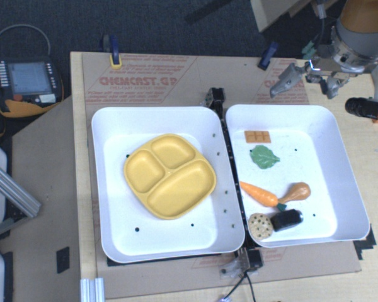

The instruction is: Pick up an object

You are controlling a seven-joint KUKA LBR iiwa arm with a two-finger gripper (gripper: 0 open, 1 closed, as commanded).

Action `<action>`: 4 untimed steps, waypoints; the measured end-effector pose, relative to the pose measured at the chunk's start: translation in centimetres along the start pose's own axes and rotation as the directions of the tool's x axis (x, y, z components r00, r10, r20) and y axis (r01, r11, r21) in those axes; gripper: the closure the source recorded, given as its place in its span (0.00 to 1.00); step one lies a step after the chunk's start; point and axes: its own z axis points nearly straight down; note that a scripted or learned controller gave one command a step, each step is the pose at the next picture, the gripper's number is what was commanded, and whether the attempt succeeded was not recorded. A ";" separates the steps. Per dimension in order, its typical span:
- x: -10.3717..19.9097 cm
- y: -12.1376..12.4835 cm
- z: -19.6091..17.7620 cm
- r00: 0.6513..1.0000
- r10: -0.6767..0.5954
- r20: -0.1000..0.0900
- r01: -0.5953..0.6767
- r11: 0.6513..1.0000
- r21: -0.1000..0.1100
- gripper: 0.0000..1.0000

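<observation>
The right bin [340,168] holds several toy foods: a small brown cracker [257,136], a green leaf [264,156], an orange carrot [259,194], a brown drumstick [294,192], a speckled cookie [259,226] and a black block [285,219]. My gripper [309,83] hangs high over the far rim of this bin, well above and behind the cracker. Its two fingers are spread wide, so it is open with nothing between them.
The left bin [107,168] carries a yellow divided plate [170,175]. A black clamp [215,97] sits between the bins at the far side. A control pendant [26,83] lies off the bench to the left.
</observation>
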 end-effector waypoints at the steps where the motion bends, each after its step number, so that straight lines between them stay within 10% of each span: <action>1: -0.1 -0.5 4.3 1.000 0.000 0.000 0.000 1.000 0.002 0.00; 3: 0.5 -0.3 15.9 1.000 0.000 0.000 0.000 1.000 0.003 0.00; 4: 0.4 -0.2 14.5 1.000 0.000 0.001 0.000 1.000 -0.004 1.00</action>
